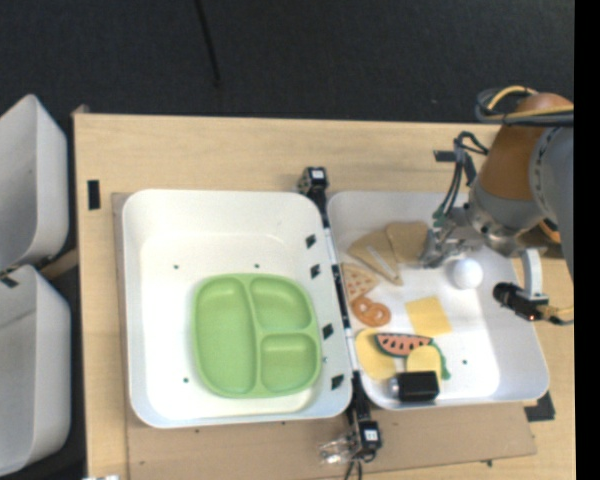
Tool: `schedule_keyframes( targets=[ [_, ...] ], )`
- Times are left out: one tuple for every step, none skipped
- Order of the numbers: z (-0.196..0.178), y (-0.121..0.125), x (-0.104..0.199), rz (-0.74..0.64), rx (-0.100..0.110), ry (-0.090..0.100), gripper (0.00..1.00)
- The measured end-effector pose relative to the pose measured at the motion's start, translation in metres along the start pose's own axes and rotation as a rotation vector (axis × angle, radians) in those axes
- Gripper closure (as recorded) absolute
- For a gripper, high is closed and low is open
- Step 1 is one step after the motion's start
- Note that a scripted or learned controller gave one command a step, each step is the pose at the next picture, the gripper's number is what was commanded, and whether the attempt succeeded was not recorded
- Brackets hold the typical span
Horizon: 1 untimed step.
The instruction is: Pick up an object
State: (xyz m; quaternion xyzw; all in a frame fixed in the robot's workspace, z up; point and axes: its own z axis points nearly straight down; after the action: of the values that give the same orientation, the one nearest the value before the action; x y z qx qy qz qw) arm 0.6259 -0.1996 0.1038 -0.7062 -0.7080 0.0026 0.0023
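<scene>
White plastic forms the two shallow bins set side by side on the wooden bench [100,298]. In the left bin [160,228], a pale green divided plate [255,333] is seen toward the near right corner, its three compartments bare. The right bin [500,368] carries a scatter of toy food. Tan bread-like slices [390,248] are laid near the far left corner, with a small pizza-like wedge [358,282] just nearer and a red-orange ring [371,313] close below it, all along the left wall. A yellow square slice [428,315] is placed near the middle of the bin. A watermelon slice [404,345] is laid over another yellow piece [376,358] toward the near left corner, and a black block [416,386] is set against the near edge. A small white ball [466,272] is found toward the far right part of the bin, just beside the bread.

The grey and orange arm [515,168] is brought in over the far right corner of the right bin. The gripper [442,250] is lowered between the bread and the ball, close to both. Whether its fingers are spread or closed cannot be told, and nothing is seen held between them.
</scene>
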Motion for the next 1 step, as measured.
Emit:
schedule_keyframes(
  targets=[
    [-0.0397, -0.0015, -0.0039, 0.007, -0.006, 0.0, 1.0]
  ],
)
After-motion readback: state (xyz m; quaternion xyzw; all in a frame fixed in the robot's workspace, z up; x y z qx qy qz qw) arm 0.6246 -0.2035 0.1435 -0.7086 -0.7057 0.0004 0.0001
